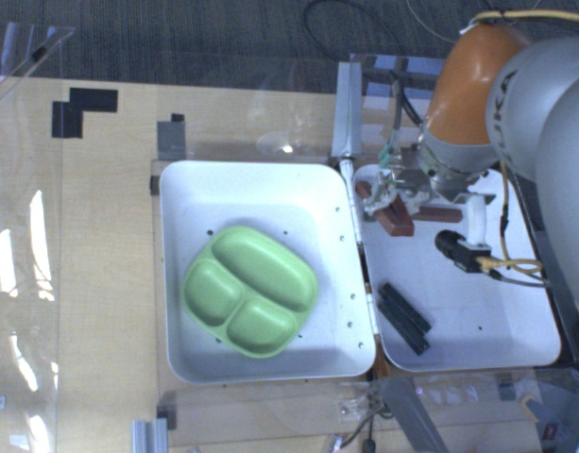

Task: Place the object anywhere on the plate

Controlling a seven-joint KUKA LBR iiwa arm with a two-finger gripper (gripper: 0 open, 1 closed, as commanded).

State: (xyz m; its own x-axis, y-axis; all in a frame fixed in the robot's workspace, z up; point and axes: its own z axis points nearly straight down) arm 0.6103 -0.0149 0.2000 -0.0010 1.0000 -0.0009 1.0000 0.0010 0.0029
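Observation:
A light green plate (pixel 250 290) with three compartments lies in the left white bin (pixel 180 347). My gripper (pixel 387 194) is low over the far left corner of the right bin (pixel 525 343). A brown block (pixel 397 222) lies right under it, touching or nearly touching it. Another reddish-brown piece (pixel 438 214) lies just to the block's right, and a small brown bit (pixel 364 190) sits by the bin's left wall. The wrist hides how the gripper meets the block.
A black rectangular bar (pixel 403 318) lies slantwise in the near left part of the right bin. The grey arm with its orange band (pixel 468 74) covers the right bin's far right side. A metal divider (pixel 360 253) separates the two bins.

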